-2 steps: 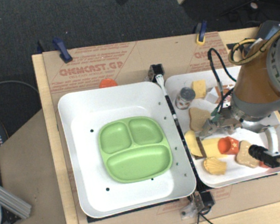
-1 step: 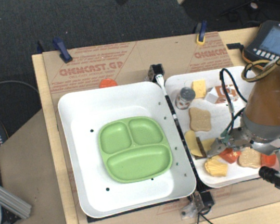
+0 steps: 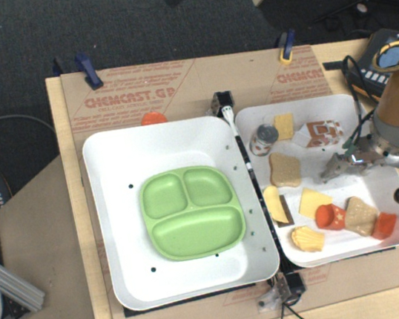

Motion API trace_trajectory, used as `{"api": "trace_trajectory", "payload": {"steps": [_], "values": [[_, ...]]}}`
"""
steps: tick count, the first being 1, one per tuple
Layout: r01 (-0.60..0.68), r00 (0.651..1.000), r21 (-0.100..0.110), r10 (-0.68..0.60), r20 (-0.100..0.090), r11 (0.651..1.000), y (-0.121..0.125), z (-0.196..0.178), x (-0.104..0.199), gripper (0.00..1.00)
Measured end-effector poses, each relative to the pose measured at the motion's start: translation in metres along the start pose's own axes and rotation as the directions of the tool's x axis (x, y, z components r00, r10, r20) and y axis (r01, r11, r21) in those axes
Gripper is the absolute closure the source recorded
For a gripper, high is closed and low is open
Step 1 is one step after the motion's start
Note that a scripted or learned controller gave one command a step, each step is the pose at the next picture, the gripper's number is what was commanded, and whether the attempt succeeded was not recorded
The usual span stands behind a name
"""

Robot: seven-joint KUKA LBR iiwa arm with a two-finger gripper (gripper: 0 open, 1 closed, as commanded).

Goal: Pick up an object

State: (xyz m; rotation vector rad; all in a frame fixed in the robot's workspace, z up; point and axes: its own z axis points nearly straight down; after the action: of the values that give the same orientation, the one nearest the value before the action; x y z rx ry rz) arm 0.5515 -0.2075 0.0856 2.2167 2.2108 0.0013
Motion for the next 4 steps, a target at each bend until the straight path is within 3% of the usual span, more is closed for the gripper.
{"api": "trace_trajectory", "payload": {"steps": [1,2,3,4], "values": [[0.009,1.0,0.001,-0.009,-0.006,1.0,0.055,0.001,0.049,0.0],[-0.005,1.0,0.016,0.005,-0.007,1.0,-0.052,0.001,0.012,0.0],[0.017,1.0,-0.006,-0.017,-0.01,1.0,-0.017,-0.107,0.131,0.0],[-0.003,1.0,0.015,0.004,-0.008,1.0,-0.06,0.005,0.086,0.0]]}}
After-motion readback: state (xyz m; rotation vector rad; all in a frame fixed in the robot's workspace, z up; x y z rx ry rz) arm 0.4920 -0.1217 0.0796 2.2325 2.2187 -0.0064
